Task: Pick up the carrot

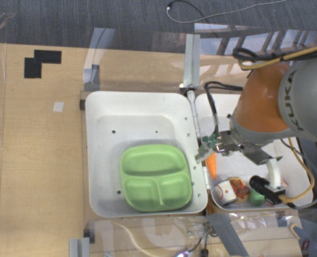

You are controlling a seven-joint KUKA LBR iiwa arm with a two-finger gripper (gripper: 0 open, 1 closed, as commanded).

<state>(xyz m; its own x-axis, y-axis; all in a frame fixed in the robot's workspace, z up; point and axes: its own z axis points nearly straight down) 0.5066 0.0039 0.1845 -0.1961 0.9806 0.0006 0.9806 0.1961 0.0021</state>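
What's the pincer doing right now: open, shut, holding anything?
Pincer: cannot be told. It sits low in the right bin, just above the carrot, mostly hidden by the arm.

A matt green plastic plate [156, 176] lies in a smooth white plastic bin [131, 116] on the pale wooden bench [35, 159].

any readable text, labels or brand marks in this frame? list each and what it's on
"KUK": black letters on the grey arm housing, cut off by the picture's right side, so the word is incomplete.
Black block shapes on the bench at upper left: marks, not letters.
Small white container and the other items in the right bin: any print is too small to read.
Green tray: no text.
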